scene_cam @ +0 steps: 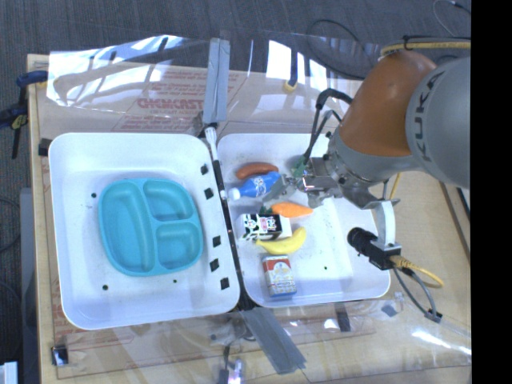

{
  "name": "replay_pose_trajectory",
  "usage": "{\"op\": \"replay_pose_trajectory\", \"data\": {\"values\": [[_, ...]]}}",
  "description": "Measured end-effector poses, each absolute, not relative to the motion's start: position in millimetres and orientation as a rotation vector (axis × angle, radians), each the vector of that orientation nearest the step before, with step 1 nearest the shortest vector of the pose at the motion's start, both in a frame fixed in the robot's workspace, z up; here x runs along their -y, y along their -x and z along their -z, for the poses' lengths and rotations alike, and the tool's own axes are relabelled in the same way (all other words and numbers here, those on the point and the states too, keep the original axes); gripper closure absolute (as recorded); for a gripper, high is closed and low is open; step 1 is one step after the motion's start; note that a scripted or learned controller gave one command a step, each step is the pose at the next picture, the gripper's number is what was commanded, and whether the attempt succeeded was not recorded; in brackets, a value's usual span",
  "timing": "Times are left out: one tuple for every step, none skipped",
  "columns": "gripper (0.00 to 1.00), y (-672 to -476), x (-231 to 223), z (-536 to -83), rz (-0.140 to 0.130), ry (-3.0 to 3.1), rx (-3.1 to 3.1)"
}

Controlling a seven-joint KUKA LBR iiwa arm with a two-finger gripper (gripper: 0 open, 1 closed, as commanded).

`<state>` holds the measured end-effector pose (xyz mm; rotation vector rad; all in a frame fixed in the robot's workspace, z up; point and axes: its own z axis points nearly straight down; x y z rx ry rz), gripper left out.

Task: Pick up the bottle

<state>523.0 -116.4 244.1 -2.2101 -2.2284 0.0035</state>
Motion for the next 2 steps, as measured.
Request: {"op": "replay_pose_trajectory", "data": {"values": [[0.0, -594.0, 149, -180, -0.006, 2.31, 2.124], [0.0, -657.0, 153, -91, -0.002, 2.202, 2.238]]}}
